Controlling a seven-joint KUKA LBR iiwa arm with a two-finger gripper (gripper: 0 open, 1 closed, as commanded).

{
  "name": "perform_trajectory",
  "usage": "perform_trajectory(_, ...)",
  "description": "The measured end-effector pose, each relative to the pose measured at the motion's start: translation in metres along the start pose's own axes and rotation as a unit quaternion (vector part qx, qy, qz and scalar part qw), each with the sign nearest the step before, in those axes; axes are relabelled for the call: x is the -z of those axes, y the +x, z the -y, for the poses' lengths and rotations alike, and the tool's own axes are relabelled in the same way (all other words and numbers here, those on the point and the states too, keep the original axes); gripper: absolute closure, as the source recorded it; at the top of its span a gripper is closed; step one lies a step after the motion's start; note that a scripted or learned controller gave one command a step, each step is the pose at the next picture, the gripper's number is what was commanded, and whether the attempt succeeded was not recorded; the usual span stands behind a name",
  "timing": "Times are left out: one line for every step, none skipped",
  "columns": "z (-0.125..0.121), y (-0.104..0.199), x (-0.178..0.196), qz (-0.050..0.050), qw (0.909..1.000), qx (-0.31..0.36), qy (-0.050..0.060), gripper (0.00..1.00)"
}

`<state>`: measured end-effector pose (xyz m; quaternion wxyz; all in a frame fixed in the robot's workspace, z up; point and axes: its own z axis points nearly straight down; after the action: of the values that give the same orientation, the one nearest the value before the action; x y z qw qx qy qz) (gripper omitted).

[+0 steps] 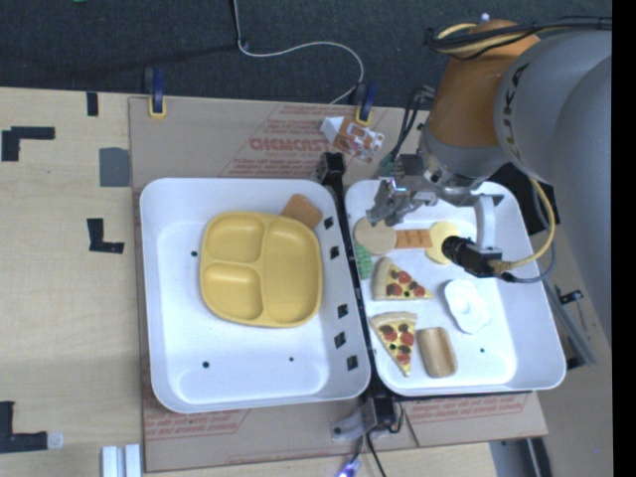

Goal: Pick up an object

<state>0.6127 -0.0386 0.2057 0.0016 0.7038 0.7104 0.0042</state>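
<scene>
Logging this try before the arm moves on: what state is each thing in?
Gripper: low over the right bin's far-left part, nothing seen held.
Yellow divided plate: flat in the left bin.
Two pizza slices: lying flat.
Bread roll: lying flat.

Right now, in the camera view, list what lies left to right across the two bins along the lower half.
Left bin wall → yellow divided plate → lower pizza slice → bread roll → white piece → right bin rim.
</scene>
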Motion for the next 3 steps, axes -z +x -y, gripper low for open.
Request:
perform_trajectory(0.002,-0.005,-0.007,0.002,1.0000,-0.004,0.005,0.00)
perform_trajectory(0.015,-0.034,-0.022,0.003,1.0000,-0.005,0.006,0.00)
perform_trajectory(0.025,-0.059,-0.126,0.003,1.0000,-0.005,0.007,0.00)
